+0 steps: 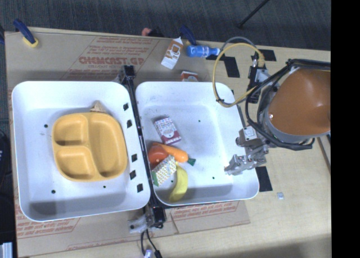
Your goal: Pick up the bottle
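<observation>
We see the gripper (243,163) over the R bin's (225,192) right rim, low edge; nothing between its fingers, and we can't tell if they're apart or together. Blue bottle (198,51) lies on its side on the bench behind the R bin, well apart from gripper. R bin: carton (167,130), carrot (167,152), banana (179,184). L bin (28,195): yellow tray (89,145).

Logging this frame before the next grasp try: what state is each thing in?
Gripper: over right bin's right rim, holding nothing visible.
Blue bottle: lying on the bench, outside the bins.
Yellow tray: flat in left bin.
Carrot, banana: lying in right bin.
</observation>
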`<state>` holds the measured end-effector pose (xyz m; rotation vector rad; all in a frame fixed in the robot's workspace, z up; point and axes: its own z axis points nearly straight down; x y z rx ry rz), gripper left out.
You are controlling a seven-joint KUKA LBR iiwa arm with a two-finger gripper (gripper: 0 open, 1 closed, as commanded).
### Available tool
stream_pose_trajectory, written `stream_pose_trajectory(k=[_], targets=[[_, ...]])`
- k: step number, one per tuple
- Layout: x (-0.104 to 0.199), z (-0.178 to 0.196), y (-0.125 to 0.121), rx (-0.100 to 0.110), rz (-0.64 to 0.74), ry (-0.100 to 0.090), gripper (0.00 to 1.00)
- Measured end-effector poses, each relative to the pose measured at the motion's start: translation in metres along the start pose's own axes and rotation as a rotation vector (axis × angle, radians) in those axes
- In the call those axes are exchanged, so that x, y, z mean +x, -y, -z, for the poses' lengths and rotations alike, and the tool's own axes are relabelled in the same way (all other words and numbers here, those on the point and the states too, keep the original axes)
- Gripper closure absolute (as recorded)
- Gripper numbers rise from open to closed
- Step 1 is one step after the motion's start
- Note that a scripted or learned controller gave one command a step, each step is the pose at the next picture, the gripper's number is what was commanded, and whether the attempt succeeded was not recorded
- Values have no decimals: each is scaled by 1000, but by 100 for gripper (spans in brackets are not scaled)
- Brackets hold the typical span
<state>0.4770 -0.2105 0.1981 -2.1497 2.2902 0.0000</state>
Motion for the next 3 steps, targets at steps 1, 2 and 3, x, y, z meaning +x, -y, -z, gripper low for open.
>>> stream_pose_trajectory(k=[1,2,3], targets=[[0,22,0,2,-434,0,100],[0,19,0,1,-69,0,100],[0,26,0,1,163,0,100]])
